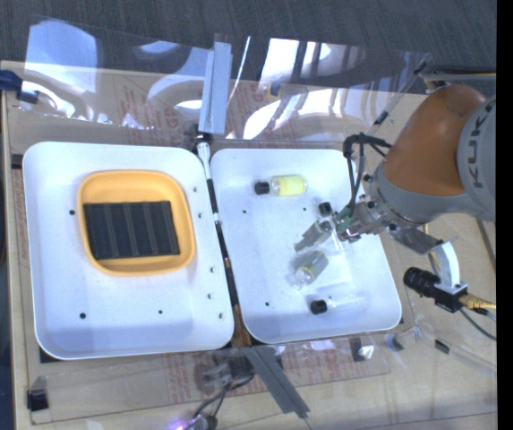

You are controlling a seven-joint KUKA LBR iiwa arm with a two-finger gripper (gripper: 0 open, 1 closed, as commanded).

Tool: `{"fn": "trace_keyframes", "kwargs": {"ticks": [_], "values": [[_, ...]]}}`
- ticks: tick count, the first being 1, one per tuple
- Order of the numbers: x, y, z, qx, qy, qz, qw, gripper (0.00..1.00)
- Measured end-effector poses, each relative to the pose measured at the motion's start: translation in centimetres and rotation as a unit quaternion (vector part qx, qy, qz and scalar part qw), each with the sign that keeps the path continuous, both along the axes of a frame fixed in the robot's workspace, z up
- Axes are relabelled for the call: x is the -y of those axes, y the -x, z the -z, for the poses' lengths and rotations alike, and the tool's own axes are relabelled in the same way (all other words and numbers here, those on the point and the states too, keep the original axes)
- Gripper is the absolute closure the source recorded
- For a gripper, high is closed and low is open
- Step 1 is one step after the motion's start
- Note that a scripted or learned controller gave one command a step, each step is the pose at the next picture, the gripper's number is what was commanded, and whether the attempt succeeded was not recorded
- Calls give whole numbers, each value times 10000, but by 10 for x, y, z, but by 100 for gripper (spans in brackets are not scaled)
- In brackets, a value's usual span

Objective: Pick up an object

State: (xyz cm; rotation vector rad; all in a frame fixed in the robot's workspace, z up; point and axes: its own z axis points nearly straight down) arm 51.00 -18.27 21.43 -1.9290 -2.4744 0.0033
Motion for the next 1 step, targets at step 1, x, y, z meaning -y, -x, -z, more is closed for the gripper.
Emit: {"fn": "trace_keyframes", "kwargs": {"ticks": [1], "values": [[26, -101, 109, 11, -2, -1182, 9930, 0]]}}
